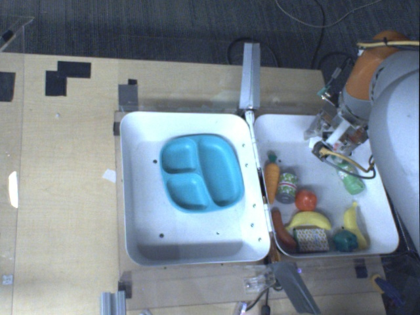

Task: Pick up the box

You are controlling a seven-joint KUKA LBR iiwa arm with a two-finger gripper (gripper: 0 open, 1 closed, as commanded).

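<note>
The box (312, 239) is small, with a speckled brown and grey face. It lies at the front edge of the right bin (289, 126), under a yellow banana (310, 220) and beside a teal object (344, 241). My gripper (326, 143) hangs over the back right part of that bin, well behind the box and apart from it. The grey arm with its orange band (364, 71) comes in from the right.
The right bin also holds a carrot (272, 181), a small can (287, 186), a red tomato (306, 201), a dark red sausage (281, 227), a second banana (352, 218) and a green bottle (351, 181). A blue divided plate (200, 171) lies in the left bin (141, 176).
</note>
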